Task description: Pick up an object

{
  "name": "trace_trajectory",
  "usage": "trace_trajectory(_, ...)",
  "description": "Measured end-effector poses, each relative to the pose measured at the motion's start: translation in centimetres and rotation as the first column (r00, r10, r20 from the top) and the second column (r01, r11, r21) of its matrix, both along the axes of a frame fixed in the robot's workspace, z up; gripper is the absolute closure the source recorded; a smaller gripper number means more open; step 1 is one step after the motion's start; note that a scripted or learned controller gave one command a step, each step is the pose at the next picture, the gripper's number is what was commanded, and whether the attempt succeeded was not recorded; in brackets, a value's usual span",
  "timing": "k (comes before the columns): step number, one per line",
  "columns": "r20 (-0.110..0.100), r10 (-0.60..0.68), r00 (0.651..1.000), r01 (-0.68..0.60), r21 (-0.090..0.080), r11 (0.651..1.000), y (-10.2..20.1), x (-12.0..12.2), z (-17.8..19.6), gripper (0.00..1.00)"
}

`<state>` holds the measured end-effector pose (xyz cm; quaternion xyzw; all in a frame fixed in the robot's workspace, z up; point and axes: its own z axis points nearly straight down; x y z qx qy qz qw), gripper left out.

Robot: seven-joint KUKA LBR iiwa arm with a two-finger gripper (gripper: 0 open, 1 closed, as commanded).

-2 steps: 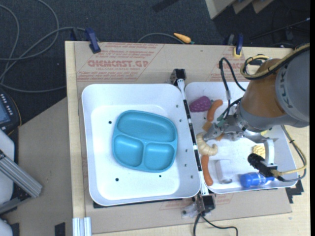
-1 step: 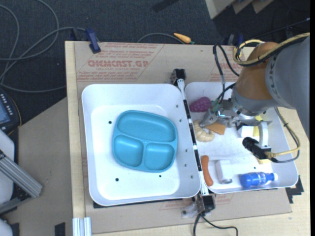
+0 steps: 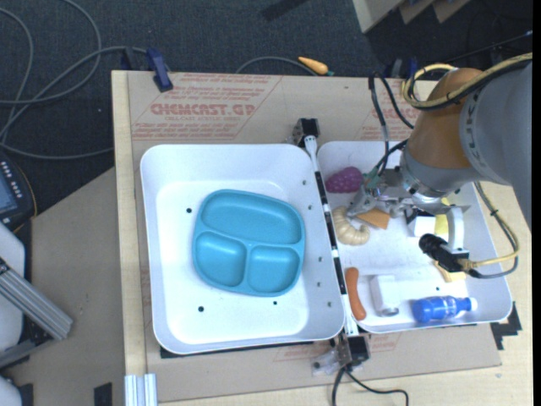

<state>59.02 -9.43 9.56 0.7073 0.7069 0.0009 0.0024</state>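
On the bench, two shallow white bins sit side by side. At nine o'clock of the pair, the left bin carries a blue divided plate, lying flat near its middle. At three o'clock, the right bin holds the small things. The arm, grey with an orange band, reaches in from three o'clock and hangs over that bin's upper half. Its gripper is low by the objects; whether it is apart or together cannot be told from this angle. At eleven o'clock of the gripper lies a purple grape bunch. At six o'clock of it rests an orange wedge, with a pale curled piece just beside that. Toward five o'clock of the bin lie a blue bottle, a white block and an orange carrot.
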Motion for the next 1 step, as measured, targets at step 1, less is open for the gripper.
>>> trace_trajectory(1,0.005,0.008,1.0,-0.008,0.004,1.0,6.46,0.17,9.54,1.0)
